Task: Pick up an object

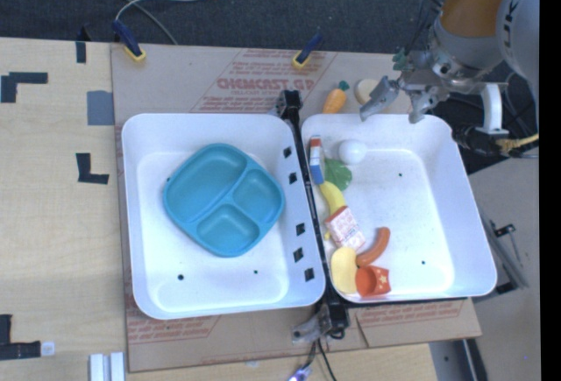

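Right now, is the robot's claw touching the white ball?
Apart. The camera view shows the gripper up at the bin's back rim, with bare white floor between it and the white ball.

The gripper [396,102] hangs open above the right bin's [438,195] back edge, holding nothing, near a small orange thing [336,98], maybe a toy carrot.

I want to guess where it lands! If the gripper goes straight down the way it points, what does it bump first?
Probably the back rim of the right bin: the open gripper hangs just over it. Height is hard to judge from this view.
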Motion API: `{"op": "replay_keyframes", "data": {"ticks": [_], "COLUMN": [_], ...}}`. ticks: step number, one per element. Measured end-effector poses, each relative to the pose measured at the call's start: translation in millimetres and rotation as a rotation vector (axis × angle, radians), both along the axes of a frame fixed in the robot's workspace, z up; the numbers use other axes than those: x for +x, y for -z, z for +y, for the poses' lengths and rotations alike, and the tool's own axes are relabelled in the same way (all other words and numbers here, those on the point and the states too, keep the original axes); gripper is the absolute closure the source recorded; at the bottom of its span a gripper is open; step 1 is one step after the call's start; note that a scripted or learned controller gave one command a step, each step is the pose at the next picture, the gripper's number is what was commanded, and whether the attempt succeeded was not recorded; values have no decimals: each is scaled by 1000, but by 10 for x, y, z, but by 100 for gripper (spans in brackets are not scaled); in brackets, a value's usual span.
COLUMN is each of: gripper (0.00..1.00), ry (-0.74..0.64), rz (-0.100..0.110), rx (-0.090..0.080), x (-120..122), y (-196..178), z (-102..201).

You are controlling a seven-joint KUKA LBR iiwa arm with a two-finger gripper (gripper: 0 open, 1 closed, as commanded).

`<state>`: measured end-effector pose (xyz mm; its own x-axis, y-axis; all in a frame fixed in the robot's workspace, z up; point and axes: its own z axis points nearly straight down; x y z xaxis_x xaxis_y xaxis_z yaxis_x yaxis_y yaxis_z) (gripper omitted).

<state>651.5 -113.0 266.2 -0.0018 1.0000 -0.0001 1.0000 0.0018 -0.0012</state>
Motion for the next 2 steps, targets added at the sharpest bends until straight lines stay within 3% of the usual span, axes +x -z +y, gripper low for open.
{"op": "replay_keyframes", "data": {"ticks": [1, 2], "gripper": [0, 0], "ry": [1, 2], "rz": [3, -3], "rx": [1, -3], "x": [-26, -456], "y": [905, 1800], "z": [180, 180]}}
